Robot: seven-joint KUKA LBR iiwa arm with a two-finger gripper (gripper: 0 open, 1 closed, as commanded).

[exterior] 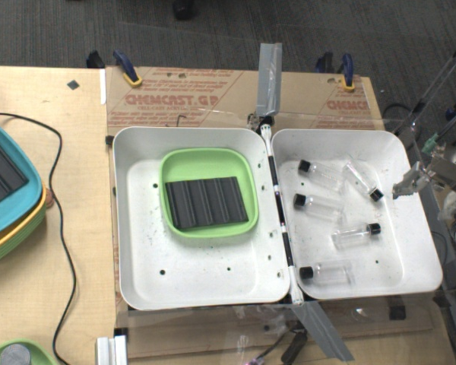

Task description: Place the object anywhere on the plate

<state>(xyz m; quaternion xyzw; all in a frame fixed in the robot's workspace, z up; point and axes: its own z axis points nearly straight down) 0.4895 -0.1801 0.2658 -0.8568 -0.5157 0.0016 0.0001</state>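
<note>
Brown board [175, 93] reads "CHEMCAST GP"; tool [410, 182] at right bin's [410, 280] edge, opening impossible to tell.

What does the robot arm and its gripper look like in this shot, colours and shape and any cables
Little of it shows at the view's right edge: the gripper is a thin, pale grey metal piece tapering to a point over the right bin. Behind it sit grey, blurred metal parts with a small green spot, and thin dark cables slant above them.

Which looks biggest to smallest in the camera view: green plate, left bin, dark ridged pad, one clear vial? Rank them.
1. left bin
2. green plate
3. dark ridged pad
4. clear vial, by far the smallest
</note>
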